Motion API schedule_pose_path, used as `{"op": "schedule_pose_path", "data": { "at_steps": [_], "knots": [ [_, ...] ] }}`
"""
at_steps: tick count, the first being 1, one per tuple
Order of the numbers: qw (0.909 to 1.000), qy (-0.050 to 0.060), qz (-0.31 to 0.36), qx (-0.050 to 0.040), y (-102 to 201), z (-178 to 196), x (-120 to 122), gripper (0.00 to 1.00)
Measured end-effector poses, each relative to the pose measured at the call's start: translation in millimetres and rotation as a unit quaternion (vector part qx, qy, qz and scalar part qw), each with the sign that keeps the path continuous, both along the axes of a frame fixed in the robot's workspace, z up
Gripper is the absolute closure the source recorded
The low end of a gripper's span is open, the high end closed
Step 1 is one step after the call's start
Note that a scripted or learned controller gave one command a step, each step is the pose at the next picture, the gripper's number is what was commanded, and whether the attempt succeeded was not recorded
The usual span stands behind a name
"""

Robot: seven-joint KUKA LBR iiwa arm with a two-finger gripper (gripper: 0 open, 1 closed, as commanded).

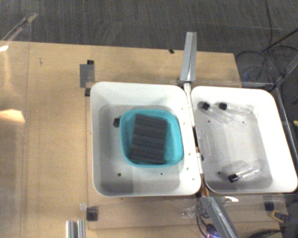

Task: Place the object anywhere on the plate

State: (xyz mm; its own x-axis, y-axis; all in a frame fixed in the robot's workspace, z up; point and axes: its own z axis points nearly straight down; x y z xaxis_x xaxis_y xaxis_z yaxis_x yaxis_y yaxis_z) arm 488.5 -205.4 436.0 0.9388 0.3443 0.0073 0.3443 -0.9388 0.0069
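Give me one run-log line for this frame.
left bin: teal plate, dark ridged block on it | right bin: three clear tubes, e.g. | task: done

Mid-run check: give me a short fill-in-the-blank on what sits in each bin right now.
1. The teal plate sits in the ____ bin.
2. The dark ridged block lies on the ____.
3. The right bin holds ____ clear vials with black caps.
4. The lone vial lies near that bin's ____ edge.

Missing words: left; plate; three; front
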Motion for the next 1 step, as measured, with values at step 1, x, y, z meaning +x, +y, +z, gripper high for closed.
{"op": "schedule_pose_path", "data": {
  "at_steps": [1],
  "knots": [
    [0.9980,0.000,-0.063,0.0003,-0.1,0.1,0.0,0.00]
  ]
}}
